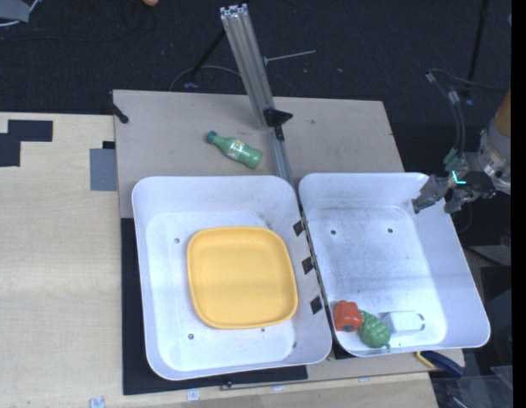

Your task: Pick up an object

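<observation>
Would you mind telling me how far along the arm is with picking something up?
Nothing looks picked yet. The gripper sits above the far right rim of the right bin, with nothing visible between its fingers. The red object, green object and white object lie in that bin's near corner; the yellow plate rests in the left bin. Reaching, grasping and lifting remain.

Yellow plate (242, 276) in left bin (152, 202)

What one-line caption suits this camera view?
Claw at the right bin's far right rim; yellow plate in left bin; green bottle on the bench.
</observation>
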